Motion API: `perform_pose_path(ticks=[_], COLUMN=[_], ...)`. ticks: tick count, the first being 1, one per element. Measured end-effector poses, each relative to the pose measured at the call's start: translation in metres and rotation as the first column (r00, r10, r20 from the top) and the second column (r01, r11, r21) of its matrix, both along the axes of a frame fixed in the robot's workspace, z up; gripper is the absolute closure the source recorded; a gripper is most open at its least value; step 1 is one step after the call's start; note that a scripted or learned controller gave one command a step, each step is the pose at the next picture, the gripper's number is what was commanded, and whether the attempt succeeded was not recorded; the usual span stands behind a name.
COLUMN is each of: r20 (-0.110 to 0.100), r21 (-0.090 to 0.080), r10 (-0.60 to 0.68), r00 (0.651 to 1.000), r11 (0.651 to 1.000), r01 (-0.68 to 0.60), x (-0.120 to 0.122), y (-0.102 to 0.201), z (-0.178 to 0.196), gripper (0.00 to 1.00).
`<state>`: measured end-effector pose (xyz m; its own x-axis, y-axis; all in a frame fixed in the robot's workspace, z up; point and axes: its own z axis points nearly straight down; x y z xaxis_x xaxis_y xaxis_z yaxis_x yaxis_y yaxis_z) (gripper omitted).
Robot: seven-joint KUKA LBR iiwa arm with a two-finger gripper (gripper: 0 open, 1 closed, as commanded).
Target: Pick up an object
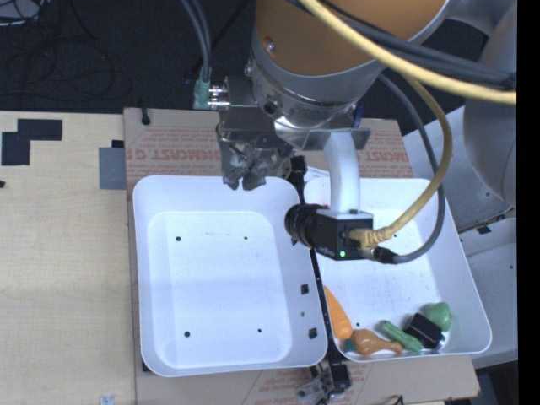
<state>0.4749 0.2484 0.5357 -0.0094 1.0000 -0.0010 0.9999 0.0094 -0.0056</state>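
Note:
My gripper (246,175) hangs over the back rim of the left bin (145,251), high above its floor, with nothing seen in it. The objects lie far from it, in the front corner of the right bin (469,287): an orange carrot (337,312), a tan-orange piece (372,342), a long green piece (398,336), a black block (424,330) and a light green lump (438,314). The arm's wide orange and grey body covers the back of the right bin.
A black camera unit (333,229) with a yellow cable hangs from the wrist over the wall between the bins. Brown cardboard (173,146) lies under both bins. The wooden bench top (59,251) stretches to the left.

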Motion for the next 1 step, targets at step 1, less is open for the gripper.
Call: perform_pose_path(ticks=[1], r20=[-0.002], r21=[-0.003], r10=[-0.009], r00=[1.000], r11=[1.000], r01=[0.009], x=[0.0247], y=[-0.0046], z=[-0.0311], gripper=[1.00])
